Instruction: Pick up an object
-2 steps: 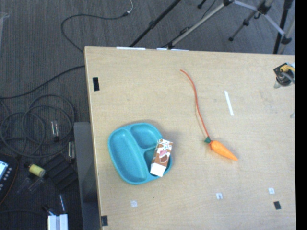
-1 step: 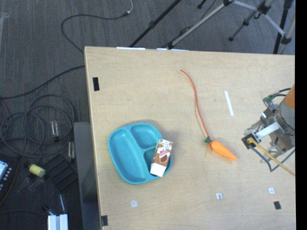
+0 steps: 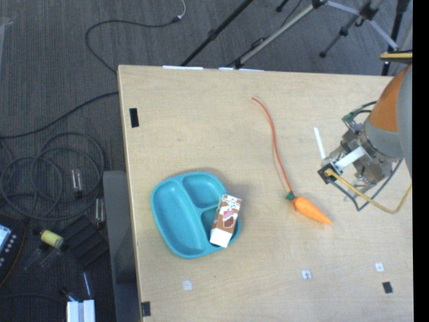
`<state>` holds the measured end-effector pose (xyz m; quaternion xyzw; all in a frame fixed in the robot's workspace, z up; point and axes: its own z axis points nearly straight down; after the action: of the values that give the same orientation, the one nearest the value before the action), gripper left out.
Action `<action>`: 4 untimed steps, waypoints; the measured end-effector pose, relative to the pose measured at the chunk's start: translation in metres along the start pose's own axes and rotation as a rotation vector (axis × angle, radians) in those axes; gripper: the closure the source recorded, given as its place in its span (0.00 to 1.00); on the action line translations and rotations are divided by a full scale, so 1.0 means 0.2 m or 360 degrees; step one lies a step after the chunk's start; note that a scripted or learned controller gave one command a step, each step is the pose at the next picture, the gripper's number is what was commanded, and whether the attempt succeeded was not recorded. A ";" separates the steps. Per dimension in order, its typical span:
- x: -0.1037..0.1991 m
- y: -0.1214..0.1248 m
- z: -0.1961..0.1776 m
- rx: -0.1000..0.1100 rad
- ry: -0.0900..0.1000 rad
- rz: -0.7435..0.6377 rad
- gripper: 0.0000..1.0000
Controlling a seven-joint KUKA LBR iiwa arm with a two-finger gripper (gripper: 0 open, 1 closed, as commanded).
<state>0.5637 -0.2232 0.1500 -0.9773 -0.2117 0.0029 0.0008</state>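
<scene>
An orange toy carrot (image 3: 310, 209) with a green stub lies on the pale wooden tabletop (image 3: 201, 126), right of centre. A long thin orange cord (image 3: 275, 146) runs from it toward the back. A small brown-and-white carton (image 3: 226, 221) rests on the right rim of a blue divided plate (image 3: 177, 213) near the front left. My gripper (image 3: 354, 163) hangs at the right edge, up and to the right of the carrot and apart from it. Nothing shows held in it.
The table's left edge drops to a dark carpet with coiled cables (image 3: 53, 173) and loose gear. Tripod legs (image 3: 322, 5) stand behind the table. Small black markers (image 3: 134, 117) sit on the tabletop.
</scene>
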 end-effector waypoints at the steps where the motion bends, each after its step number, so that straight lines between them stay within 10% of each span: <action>1: 0.00 0.00 -0.04 0.0005 -0.0007 -0.0001 1.00; 2: 0.00 0.00 -0.04 0.0004 -0.0007 -0.0001 0.00; 3: -0.09 -0.04 0.13 0.0006 0.0001 0.0359 0.00; 4: 0.19 0.09 0.16 -0.0002 0.0000 0.0253 0.00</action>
<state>0.6063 -0.2235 0.1178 -0.9911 -0.1334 0.0029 0.0001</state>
